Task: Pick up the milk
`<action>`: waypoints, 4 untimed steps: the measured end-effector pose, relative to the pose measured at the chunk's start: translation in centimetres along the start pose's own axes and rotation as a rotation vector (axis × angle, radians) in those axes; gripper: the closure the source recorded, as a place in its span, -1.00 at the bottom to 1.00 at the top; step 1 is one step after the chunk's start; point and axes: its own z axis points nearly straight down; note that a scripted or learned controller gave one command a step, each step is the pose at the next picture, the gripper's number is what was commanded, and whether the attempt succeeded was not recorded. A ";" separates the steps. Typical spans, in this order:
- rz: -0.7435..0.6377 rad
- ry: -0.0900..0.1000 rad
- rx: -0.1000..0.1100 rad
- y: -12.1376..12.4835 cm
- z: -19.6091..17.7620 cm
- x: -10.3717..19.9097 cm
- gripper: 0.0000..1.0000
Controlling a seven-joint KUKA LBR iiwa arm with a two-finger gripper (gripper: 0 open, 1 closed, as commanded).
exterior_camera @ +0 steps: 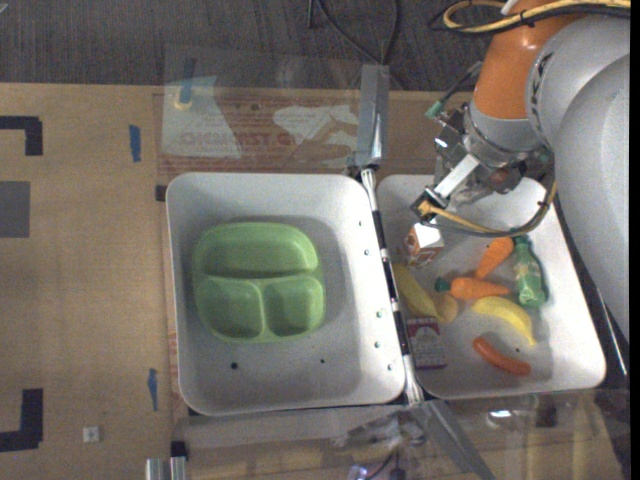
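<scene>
Reference landmark: the rail [384, 268] that divides the two bins; all positions below are stated from it.

The milk [423, 244], which I take to be the small white-and-orange carton, lies in the right bin [585, 368], just beside the rail on its right, near the upper half of the rail's length; my gripper [432, 208] hangs on the same side of the rail, immediately above the carton in the view and very close to it; whether they touch cannot be read; I cannot tell whether my gripper is released or clenched, and nothing is visibly held in it.

Governing relation: the carton lies down-view and slightly rail-ward from my gripper; its long axis appears to run roughly along the rail, tilted a little, though this is a judgement from a small shape.

Clearance: a yellow banana [415, 290] lies just below the carton, also beside the rail; a red-and-white box [428, 346] sits further down against the rail; either could be confused with the target or disturbed.

Judgement: the next move calls for a short descent toward the rail side.
</scene>
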 end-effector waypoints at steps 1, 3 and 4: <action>-0.124 -0.001 0.000 5.3 -13.2 -8.4 1.00; -0.179 -0.001 0.004 -5.7 -7.2 -3.0 1.00; 0.228 0.000 0.001 -3.4 -10.8 5.5 1.00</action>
